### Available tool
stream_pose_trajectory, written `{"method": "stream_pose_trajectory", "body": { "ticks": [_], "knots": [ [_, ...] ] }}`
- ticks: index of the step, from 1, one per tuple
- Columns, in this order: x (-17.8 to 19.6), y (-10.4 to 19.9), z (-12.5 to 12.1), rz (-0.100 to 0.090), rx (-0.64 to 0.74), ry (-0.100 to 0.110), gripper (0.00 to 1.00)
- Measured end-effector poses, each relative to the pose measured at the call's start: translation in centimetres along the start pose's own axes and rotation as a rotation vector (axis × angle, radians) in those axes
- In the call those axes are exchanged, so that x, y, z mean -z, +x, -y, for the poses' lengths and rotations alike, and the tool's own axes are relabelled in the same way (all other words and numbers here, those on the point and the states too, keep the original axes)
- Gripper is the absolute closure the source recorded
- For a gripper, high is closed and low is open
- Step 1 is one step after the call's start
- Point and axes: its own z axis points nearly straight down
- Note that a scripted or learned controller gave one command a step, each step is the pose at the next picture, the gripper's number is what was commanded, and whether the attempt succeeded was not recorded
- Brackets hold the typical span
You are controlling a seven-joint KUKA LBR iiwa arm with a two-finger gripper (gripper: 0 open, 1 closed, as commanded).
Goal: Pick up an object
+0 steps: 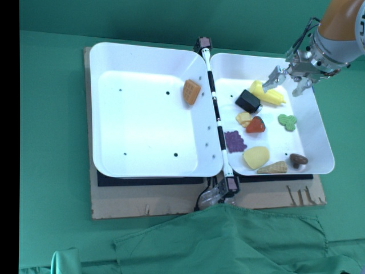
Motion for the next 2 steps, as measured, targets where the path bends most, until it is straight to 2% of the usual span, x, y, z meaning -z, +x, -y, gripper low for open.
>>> {"method": "stream_pose_trajectory", "body": {
  "ticks": [1, 2],
  "knots": [
    [-7.3, 0.9, -1.6, 0.005, 0.002, -0.024, 0.00],
    [-7.7, 2.4, 0.7, 0.005, -0.001, -0.018, 0.00]
  ]
}}
